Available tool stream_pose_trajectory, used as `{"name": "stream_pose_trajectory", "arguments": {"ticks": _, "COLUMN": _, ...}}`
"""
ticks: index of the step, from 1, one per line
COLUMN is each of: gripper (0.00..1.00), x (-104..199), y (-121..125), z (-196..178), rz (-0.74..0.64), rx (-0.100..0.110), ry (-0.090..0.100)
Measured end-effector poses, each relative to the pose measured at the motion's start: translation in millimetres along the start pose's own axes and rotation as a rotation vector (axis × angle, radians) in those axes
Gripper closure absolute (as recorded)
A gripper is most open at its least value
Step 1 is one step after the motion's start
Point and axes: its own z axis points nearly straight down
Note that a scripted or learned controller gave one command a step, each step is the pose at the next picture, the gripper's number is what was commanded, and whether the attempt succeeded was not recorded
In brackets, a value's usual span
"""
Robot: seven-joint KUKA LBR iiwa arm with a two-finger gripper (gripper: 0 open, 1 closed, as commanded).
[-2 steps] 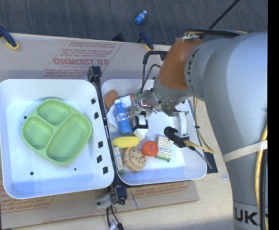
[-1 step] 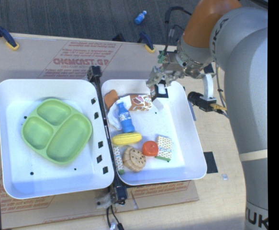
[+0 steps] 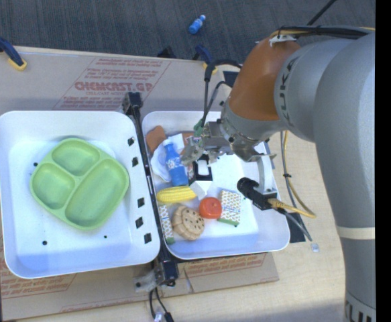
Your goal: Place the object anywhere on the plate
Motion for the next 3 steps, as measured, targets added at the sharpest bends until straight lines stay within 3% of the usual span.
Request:
{"name": "stream_pose_trajectory", "arguments": {"ticks": 1, "gripper": 1.00, "x": 121, "y": 66, "z": -76, "rz": 0.000, "rx": -0.005, "ry": 0.001}}
{"name": "stream_pose_trajectory", "arguments": {"ticks": 2, "gripper": 1.00, "x": 128, "y": -19, "z": -33, "rz": 0.001, "rx": 0.000, "ry": -0.001}}
{"name": "stream_pose_trajectory", "arguments": {"ticks": 3, "gripper": 1.00, "x": 180, "y": 45, "z": 0, "rz": -0.001, "rx": -0.002, "ry": -0.002}}
